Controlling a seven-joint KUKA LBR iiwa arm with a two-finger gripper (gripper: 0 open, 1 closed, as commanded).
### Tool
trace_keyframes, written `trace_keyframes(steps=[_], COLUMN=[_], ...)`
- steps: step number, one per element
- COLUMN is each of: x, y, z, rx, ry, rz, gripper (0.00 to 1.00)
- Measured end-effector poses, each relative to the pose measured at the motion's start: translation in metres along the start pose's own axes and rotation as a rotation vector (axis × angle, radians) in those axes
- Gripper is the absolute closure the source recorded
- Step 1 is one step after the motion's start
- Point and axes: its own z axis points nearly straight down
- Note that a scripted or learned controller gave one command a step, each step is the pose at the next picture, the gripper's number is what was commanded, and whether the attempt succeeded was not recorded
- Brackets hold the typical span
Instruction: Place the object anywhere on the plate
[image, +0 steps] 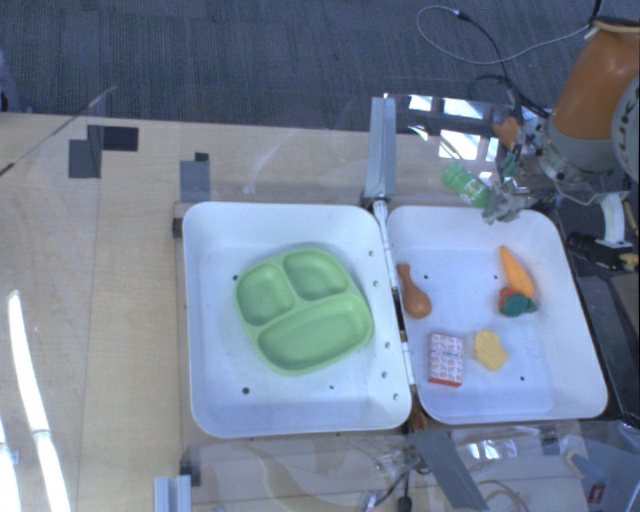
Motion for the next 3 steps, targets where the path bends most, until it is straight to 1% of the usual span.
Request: trace_keyframes(steps=[1,2,3], x=[0.057,0.107,0.182], y=[0.007,0.013,0.022], z=[-0.033,-0.033,-0.024], rx=[-0.003,-0.001,0.001], ry=[0.0,0.002,0.003], rz=[-0.165,-0.097,0.019], gripper=[1.0,1.0,1.0])
